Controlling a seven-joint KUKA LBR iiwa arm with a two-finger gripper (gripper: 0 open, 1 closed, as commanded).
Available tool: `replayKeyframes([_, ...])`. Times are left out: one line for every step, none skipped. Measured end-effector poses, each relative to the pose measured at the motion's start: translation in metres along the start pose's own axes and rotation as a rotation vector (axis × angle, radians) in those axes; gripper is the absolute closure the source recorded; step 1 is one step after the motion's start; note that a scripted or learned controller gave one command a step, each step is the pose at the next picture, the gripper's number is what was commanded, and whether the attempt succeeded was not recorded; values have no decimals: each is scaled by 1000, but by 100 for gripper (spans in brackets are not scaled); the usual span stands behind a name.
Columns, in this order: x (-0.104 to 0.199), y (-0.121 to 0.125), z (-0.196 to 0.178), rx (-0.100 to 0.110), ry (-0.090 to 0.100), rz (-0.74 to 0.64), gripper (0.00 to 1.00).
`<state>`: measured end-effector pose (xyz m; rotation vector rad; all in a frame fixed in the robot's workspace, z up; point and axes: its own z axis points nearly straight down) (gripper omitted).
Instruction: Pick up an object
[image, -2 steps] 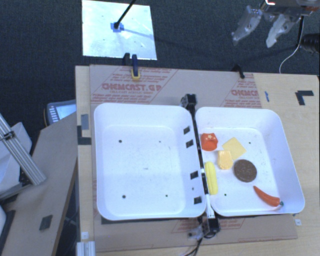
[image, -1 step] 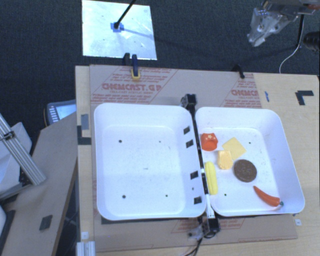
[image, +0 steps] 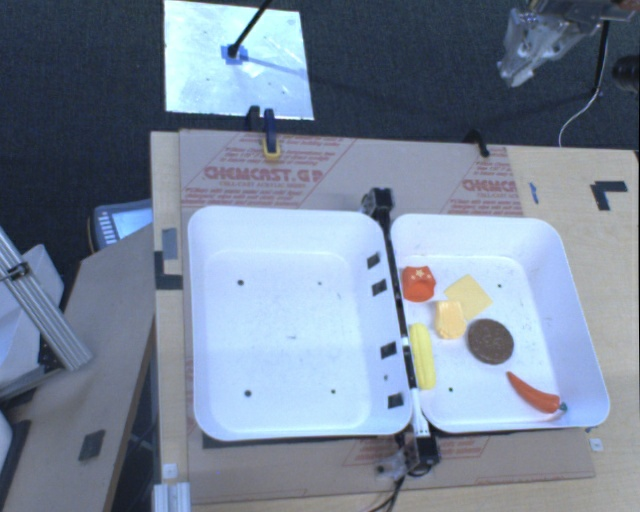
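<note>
White plastic makes up the two shallow bins, set side by side on the bench so that one can feed the other, I'd guess: the left bin (image: 215, 300) holds nothing I can see, while the right bin (image: 560, 290) carries all the pieces. I count six in it. One red-orange chunk (image: 418, 283) sits at the far left of the group, one pale yellow slice (image: 468, 296) just right of it, one small yellow block (image: 451, 320) nearer, touching or nearly touching one brown round disc (image: 490, 341). One yellow cob-like piece (image: 423, 356) lies along the bin's left wall, and one orange-red pepper (image: 534, 393) lies in the near right corner, apart from the rest. The gripper (image: 528, 50) hangs high at the far right, well away from both bins and with nothing in it; whether its pincer is apart or together I cannot tell. It looks parked clear, probably before any reach down toward the pieces.
</note>
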<state>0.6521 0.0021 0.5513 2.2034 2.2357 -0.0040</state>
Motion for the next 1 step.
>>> replayKeyframes([0,2,-9,1,-2,-5,100])
